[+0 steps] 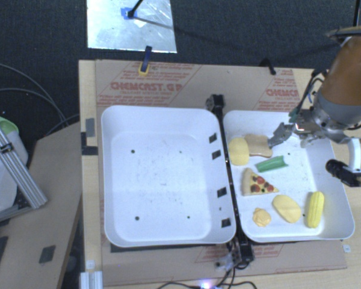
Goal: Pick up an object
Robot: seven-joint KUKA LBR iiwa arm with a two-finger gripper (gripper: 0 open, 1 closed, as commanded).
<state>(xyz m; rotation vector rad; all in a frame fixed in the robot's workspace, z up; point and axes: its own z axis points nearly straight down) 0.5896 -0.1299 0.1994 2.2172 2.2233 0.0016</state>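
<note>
Seven toy foods lay in the right bin (pixel 340 229) when you looked down at the counter (pixel 186 82). A pale yellow piece (pixel 239 152) sat near the bin's left wall, touching a tan bread-like piece (pixel 258 144) on its right. Just below them a green stick (pixel 271 164) lay at a slant, and under that a pizza slice (pixel 257 183). Along the near side you had a small orange lump (pixel 262 217), a yellow rounded piece (pixel 286 208) and a corn cob (pixel 314 208), the cob standing nearly lengthwise by the right wall. The left bin (pixel 162 120) sat just beside the right one, their rims meeting in the middle. The arm (pixel 346 77) reached in from the right, with its jaws low over the far part of the right bin, close to the right edge of the tan piece. You could not tell whether the jaws were spread or closed, and no object showed between them
</note>
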